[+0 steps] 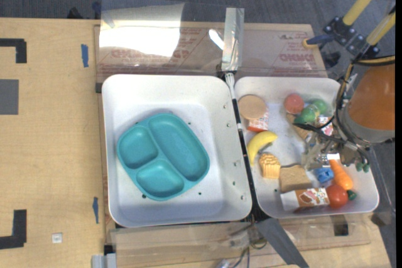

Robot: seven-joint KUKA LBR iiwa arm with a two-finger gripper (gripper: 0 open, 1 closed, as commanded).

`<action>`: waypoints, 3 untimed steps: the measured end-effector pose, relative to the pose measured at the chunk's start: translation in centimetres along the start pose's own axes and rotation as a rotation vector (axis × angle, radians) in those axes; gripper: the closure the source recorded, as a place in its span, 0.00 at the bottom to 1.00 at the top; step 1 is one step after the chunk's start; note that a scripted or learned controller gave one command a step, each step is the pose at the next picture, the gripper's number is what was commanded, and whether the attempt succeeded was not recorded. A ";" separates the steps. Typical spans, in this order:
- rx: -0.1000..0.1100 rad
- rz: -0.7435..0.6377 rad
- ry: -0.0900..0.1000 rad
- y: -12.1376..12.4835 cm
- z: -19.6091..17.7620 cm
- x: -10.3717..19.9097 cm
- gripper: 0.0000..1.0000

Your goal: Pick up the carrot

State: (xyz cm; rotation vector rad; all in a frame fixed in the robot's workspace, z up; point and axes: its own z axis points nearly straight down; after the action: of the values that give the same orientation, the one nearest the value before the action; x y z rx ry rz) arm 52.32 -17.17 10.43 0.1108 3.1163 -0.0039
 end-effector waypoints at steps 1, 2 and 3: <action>-0.005 0.144 0.011 12.0 -8.4 -3.2 1.00; -0.002 0.135 0.020 14.0 -8.1 1.5 1.00; -0.001 0.136 0.021 13.9 -8.1 1.5 0.00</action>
State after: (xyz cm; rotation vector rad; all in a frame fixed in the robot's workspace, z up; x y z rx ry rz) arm 51.61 -3.12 18.49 0.3244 3.1220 0.0014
